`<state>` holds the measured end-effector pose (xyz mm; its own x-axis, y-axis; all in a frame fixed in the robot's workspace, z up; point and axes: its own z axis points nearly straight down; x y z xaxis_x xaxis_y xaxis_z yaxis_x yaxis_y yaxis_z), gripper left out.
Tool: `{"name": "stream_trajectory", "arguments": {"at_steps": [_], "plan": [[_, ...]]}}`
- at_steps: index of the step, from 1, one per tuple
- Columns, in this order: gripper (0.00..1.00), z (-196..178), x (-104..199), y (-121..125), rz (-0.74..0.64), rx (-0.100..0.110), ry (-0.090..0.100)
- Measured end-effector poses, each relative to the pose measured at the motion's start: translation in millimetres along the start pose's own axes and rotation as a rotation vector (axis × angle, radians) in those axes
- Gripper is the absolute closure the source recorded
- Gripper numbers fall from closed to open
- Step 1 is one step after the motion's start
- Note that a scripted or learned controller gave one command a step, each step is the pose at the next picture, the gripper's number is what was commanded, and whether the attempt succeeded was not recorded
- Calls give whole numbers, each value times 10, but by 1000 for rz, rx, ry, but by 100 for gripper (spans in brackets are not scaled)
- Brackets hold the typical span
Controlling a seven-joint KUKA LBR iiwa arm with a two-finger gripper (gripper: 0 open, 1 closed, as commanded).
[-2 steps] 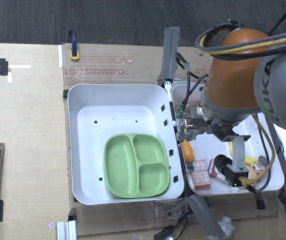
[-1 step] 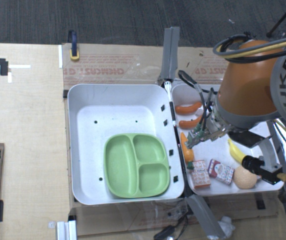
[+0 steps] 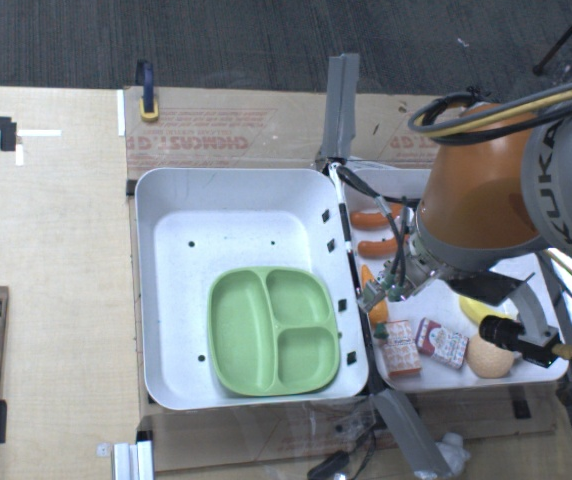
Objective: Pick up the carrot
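Note:
The carrot (image 3: 368, 275) is an orange piece lying along the left wall of the right bin (image 3: 486, 380). More orange shows just below it, near the gripper, and I cannot tell if it is the same carrot. My gripper (image 3: 387, 289) hangs low over this spot, at or just right of the carrot, under the arm's big orange band (image 3: 476, 193). The wrist hides the middle of the carrot and the point of contact.
The left bin (image 3: 166, 268) holds a green divided plate (image 3: 274, 330). In the right bin lie two red-orange sausages (image 3: 378, 216), two small red-and-white boxes (image 3: 399, 348), a yellow banana (image 3: 486, 309) and a tan round piece (image 3: 490, 359). The bins' shared wall (image 3: 351, 288) runs just left of the gripper.

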<state>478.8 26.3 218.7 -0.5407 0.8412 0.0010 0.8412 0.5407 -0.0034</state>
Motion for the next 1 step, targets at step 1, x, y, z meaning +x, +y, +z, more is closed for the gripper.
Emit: {"name": "stream_trajectory", "arguments": {"at_steps": [1], "plan": [[100, -40, 159, 93, -365, -2, -1]]}}
